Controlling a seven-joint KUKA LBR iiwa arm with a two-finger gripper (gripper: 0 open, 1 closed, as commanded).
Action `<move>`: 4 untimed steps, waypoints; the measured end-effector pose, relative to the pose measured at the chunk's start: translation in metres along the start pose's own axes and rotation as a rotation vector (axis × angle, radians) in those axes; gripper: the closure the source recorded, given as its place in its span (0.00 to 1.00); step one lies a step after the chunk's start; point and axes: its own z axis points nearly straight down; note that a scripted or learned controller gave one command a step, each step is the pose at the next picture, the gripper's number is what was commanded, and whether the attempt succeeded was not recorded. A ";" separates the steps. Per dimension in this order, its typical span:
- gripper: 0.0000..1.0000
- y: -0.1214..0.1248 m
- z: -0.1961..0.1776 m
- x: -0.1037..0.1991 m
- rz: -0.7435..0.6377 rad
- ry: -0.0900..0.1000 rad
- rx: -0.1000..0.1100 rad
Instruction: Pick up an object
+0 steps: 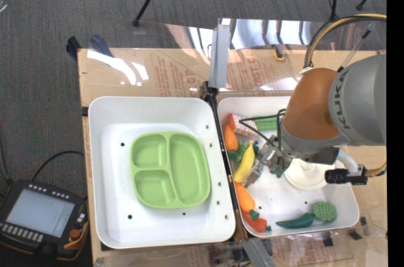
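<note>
My gripper is low in the right bin, just right of a yellow banana. Its two dark fingers stand apart, open, with white bin floor and nothing else between them. One fingertip is close beside the banana's lower end. An orange carrot lies above the banana along the bin's left wall, and a second carrot lies below it. A white cup sits just right of the gripper, partly under the wrist.
A green chili, a green bumpy ball and a small red pepper lie along the right bin's front. A red-and-white packet is at its back. The left bin holds a green divided plate.
</note>
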 end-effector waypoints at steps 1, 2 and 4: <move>0.00 0.016 0.001 -0.020 -0.073 0.003 0.003; 0.00 0.015 0.002 -0.050 -0.113 0.007 0.004; 0.00 0.039 0.001 -0.051 -0.094 0.035 0.019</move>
